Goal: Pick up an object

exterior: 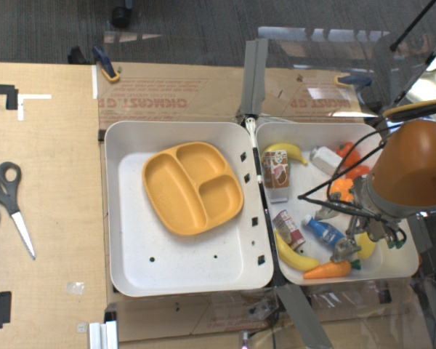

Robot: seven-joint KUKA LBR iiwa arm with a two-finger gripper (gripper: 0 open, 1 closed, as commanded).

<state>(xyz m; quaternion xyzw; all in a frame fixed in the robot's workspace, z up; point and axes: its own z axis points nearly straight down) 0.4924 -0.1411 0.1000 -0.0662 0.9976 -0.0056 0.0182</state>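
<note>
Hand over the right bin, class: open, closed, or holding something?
Hand: cannot be told; it sits low in the right bin over the carrot.

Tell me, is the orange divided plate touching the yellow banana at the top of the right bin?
Apart. The camera view shows the orange plate in the left bin and the banana across the bins' walls.
</note>
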